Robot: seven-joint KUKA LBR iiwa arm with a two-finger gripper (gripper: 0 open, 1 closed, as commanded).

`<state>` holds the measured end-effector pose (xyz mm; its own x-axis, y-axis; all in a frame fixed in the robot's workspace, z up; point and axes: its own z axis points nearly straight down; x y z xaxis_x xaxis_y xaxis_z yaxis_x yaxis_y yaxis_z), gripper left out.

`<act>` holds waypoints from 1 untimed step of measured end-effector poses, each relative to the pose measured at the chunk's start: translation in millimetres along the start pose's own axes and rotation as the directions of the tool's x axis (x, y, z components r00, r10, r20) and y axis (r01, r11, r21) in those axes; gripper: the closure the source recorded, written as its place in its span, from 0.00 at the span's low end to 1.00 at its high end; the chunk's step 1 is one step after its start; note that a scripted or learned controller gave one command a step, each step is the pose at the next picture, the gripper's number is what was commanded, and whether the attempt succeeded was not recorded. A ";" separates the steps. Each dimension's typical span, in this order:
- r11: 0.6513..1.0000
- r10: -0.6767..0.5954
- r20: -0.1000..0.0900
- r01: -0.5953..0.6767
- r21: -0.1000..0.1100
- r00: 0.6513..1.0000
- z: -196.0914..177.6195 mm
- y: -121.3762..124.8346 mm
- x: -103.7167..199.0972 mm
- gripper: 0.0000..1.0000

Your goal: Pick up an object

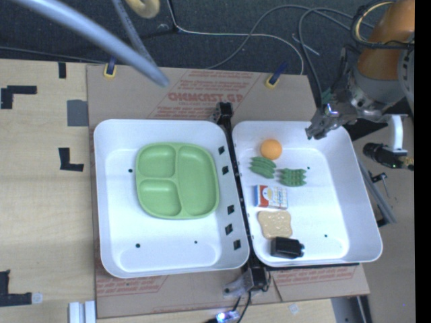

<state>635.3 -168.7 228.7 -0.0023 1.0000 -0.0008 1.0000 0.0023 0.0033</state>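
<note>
You have the arm coming in at the upper right of the frame, grey with its orange band up by the top corner. Its hand hangs over the upper right rim of the right bin, near the bin's top edge. You cannot tell from here how the hand is set, and nothing can be made out in its grip.

In the right bin your objects lie in a loose column toward its left side. The orange ball is uppermost. Just below it lies a green ridged piece, and a second green piece lies just to the right of that one. Lower down lies a small carton printed in red, white and blue, then a tan slice of toast, and lowest a black block near the bin's bottom edge. All of them lie well apart from the hand, to its lower left.

In the left bin you see a green divided plate with three compartments, sitting about in the middle. Both bins rest on a cardboard sheet on the counter.
</note>
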 end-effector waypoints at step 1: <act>1.000 0.001 -0.001 -0.001 0.003 1.000 -45.4 0.6 0.6 1.00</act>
<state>635.7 -168.0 274.1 -0.0017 1.0000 0.0000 1.0000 0.0017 0.0007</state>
